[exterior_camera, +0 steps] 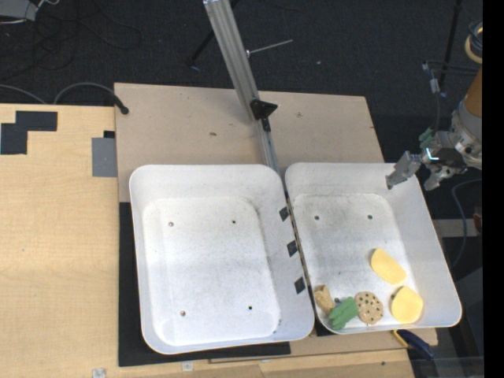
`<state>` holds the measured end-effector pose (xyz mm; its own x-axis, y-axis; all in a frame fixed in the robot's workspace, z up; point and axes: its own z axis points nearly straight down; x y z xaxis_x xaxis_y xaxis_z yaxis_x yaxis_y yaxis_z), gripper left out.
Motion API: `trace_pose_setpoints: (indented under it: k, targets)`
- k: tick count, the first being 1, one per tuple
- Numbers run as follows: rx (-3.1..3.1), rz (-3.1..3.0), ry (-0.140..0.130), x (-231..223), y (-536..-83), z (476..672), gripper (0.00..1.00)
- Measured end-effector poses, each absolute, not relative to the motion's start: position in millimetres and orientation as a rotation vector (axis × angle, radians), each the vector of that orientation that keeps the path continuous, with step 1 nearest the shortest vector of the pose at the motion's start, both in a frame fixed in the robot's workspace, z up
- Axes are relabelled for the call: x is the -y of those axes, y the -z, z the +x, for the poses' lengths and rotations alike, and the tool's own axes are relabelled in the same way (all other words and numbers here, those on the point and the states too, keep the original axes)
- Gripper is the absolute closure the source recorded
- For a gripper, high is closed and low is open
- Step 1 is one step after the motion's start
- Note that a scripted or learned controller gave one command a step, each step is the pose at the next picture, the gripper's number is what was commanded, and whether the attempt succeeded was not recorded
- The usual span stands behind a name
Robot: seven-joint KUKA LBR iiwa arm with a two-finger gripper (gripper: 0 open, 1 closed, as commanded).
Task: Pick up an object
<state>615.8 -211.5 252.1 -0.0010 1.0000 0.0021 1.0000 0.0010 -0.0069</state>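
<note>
The right bin point(409, 211) holds several small items along its near edge: two yellow rounded pieces point(387, 266) point(406, 305), a round brown cookie point(368, 307), a green piece point(343, 313) and a small tan piece point(323, 298). My gripper point(416, 173) hangs over the far right corner of that bin, well above and away from the items. Its two fingers stand apart, with nothing between them.
The left bin point(150, 211) lies beside the right one, joined by black clips point(292, 247). A slanted aluminium bar point(236, 61) rises behind the bins. A light wooden table point(55, 242) is at the left.
</note>
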Motion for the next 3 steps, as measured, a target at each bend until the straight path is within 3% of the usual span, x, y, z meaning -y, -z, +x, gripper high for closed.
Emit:
trace_pose_setpoints:
  k: [1,3]
  targets:
    - [2.224,-2.216,-0.003,211.2,-255.2,616.8,0.00]
    - [2.216,-2.216,-0.007,207.9,-144.0,618.6,0.00]
